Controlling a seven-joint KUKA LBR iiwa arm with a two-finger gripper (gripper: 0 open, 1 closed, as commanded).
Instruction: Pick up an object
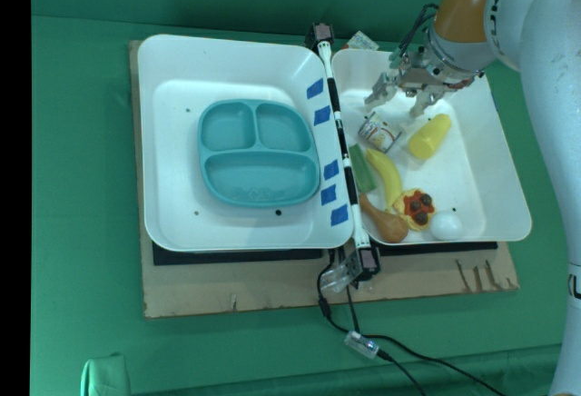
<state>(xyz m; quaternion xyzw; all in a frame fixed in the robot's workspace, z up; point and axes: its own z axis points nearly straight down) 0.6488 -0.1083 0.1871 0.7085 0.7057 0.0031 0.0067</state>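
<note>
My gripper [399, 101] hangs over the back of the right bin [495, 194], its fingers spread open with nothing between them. Just below it lies a small white packet [379, 133] with printed markings. A yellow bottle-shaped object [428, 136] lies to the packet's right. Further forward are a banana [386, 174], a green object [363, 169] beside the divider, a brown pear-shaped object [386, 222], a small pizza slice toy [416, 207] and a white egg [446, 225].
The left bin [172, 103] holds a teal three-compartment plate [259, 152]. A rod with blue tape marks [329, 140] runs between the bins. Cables [381, 353] trail off the cardboard base at the front.
</note>
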